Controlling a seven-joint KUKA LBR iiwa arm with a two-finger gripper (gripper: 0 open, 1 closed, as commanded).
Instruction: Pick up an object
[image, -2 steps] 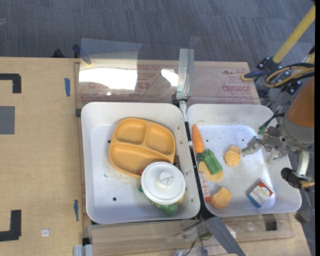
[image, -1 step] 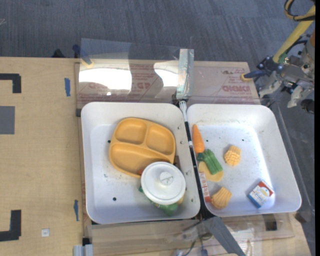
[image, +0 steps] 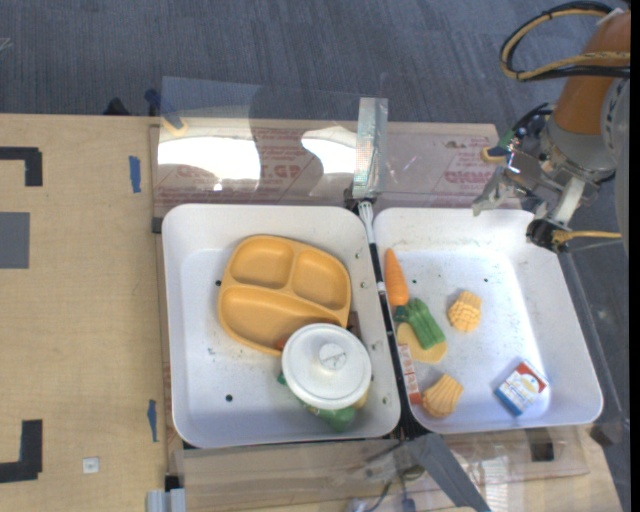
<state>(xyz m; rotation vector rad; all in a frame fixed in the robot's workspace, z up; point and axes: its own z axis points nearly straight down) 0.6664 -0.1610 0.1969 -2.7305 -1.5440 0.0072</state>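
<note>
My claw hung over the right bin's far right corner; whether it was clenched, I could not tell. The corn lay near that bin's middle, above grey carpet.

Open floor beside corn cob, seemingly.

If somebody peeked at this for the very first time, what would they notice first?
Probably the big orange divided plate in the left bin, with a white lidded cup sitting on its near edge. Next, the toy food scattered in the right bin: a carrot, a yellow corn piece and a small blue-and-white carton. The grey and orange robot arm hangs over the top right corner.
</note>
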